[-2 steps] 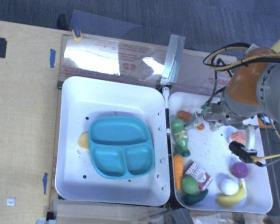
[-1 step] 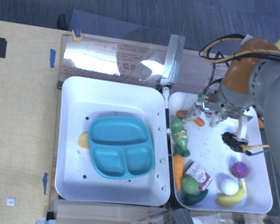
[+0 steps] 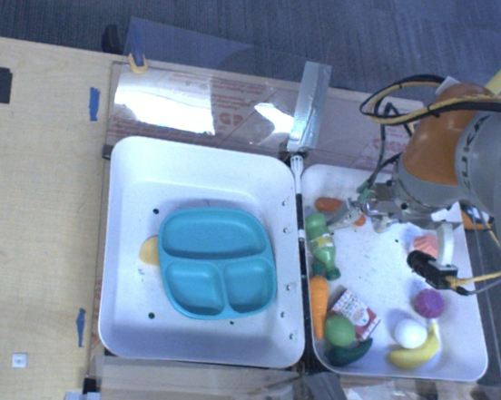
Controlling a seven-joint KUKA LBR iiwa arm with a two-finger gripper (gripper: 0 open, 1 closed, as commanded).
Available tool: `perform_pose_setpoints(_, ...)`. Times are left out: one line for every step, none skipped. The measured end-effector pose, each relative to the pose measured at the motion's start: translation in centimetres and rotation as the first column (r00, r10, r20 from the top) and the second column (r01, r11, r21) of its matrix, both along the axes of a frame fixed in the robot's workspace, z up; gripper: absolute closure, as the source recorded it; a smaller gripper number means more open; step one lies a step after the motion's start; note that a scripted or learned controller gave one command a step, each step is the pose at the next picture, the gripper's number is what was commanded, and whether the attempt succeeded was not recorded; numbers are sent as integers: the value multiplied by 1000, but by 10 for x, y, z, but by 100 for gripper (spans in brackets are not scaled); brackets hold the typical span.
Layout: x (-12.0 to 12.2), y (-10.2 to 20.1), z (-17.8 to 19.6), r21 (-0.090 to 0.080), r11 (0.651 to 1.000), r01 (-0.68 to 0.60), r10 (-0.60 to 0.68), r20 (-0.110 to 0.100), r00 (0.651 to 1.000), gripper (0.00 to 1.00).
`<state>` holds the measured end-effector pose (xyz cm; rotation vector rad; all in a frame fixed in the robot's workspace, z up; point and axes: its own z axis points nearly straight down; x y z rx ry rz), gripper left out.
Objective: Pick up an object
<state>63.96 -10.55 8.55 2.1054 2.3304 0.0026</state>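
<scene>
My gripper [image 3: 370, 206] hovers low over the far left part of the right bin [image 3: 474, 347], under the orange-banded wrist. Just left of it lie a small orange-red piece [image 3: 328, 205] and a green toy vegetable [image 3: 316, 223]. Along the bin's left wall run another green-and-yellow piece [image 3: 325, 253] and a carrot [image 3: 317, 304]. Nearer the front sit a red-and-white packet [image 3: 355, 314], a green round fruit [image 3: 339, 330], a white egg [image 3: 410, 334], a banana [image 3: 416, 353] and a purple fruit [image 3: 429, 303]. I see nothing between the gripper and the bin floor.
The left bin [image 3: 134, 179] holds a blue divided plate [image 3: 217, 261] with a yellow piece [image 3: 148, 249] poking out at its left edge. A pink-red piece [image 3: 425, 242] lies beneath the wrist. A clear plastic wall [image 3: 208, 107] stands behind the bins.
</scene>
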Motion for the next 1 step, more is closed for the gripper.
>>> perform_pose_setpoints(27, -40, 11, 0, 1000, 14, -14, -6, 1000, 0)
